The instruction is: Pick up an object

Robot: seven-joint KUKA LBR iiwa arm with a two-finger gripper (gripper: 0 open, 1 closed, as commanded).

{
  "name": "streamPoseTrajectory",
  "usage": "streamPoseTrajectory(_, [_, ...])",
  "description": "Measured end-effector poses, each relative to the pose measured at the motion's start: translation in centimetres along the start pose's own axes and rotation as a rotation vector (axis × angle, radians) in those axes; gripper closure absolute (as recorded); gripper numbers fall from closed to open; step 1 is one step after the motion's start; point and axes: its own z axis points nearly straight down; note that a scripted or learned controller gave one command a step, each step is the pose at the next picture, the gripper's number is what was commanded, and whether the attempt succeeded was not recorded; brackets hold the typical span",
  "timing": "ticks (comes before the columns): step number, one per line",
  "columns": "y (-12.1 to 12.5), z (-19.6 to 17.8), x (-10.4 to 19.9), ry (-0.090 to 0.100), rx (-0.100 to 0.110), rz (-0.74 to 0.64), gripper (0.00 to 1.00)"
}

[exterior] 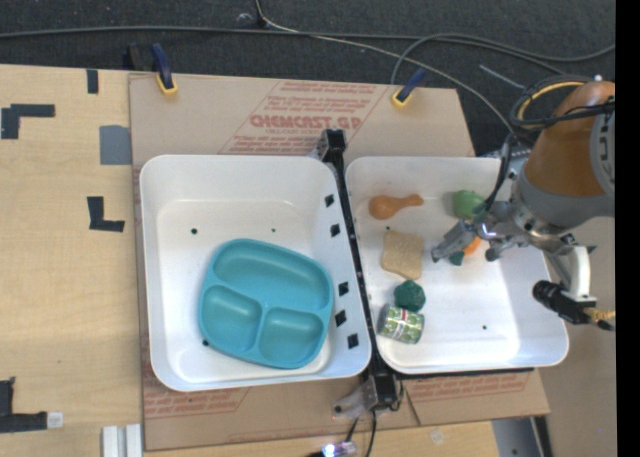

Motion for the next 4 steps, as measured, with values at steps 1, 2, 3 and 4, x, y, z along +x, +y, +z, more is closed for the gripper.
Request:
streamPoseTrajectory(1, [-0.1,5.4,-1.0,0.0,0.001,0.001,0.0])
streamPoseTrajectory(2, [0.0,6.7,-1.0,-0.002,-0.004,0.0,0.0])
streamPoseTrajectory(3, [0.0,5.6,-1.0,-0.004,-0.008,-0.001,1.0])
streamPoseTrajectory(4, [0.5,-0.7,-1.2,-0.001,-0.009,-0.001,1.0])
